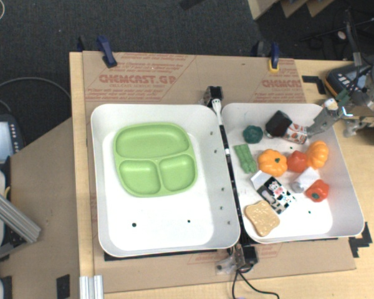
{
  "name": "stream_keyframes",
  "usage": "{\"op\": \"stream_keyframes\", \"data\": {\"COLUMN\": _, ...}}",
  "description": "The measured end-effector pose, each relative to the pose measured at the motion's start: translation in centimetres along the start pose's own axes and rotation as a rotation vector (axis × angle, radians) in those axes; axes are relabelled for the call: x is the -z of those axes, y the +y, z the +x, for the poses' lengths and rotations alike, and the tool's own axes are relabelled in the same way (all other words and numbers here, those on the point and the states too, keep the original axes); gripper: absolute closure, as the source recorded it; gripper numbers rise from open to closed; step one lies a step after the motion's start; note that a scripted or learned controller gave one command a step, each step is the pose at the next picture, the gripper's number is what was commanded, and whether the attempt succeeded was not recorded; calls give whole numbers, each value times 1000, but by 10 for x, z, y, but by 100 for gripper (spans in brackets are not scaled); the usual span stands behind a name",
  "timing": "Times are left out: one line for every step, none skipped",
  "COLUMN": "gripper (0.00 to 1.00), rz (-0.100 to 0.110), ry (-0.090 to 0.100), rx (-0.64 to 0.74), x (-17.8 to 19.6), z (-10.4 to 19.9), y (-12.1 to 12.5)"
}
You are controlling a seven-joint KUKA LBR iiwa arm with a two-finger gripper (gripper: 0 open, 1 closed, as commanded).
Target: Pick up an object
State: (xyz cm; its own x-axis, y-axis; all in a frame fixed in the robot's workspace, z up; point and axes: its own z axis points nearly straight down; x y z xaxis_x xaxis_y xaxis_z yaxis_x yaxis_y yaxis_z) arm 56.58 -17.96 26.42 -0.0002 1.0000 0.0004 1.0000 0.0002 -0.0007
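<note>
The left bin [106, 185] holds a green divided tray [154, 159] in its upper half. The right bin [343, 192] adjoins it. Landmark: the orange pumpkin [272, 161] near the right bin's centre. Left of the pumpkin lies a green block [244, 157]; above that sits a dark green round object [253, 133]. Below the pumpkin lie a black-and-white card [273, 191] and a toast slice [262, 218]. Above-right is a black object [278, 123]. Right of the pumpkin sit a red tomato [297, 161], an orange fruit [318, 154] and a red pepper [317, 190]. The pincer [320, 118] sits at the bin's upper right edge, holding nothing visible; its opening cannot be determined.
</note>
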Motion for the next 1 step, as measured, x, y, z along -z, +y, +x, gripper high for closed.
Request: {"op": "stream_keyframes", "data": {"gripper": 0, "rz": 15, "ry": 6, "rx": -1, "x": -100, "z": 31, "y": -73}}
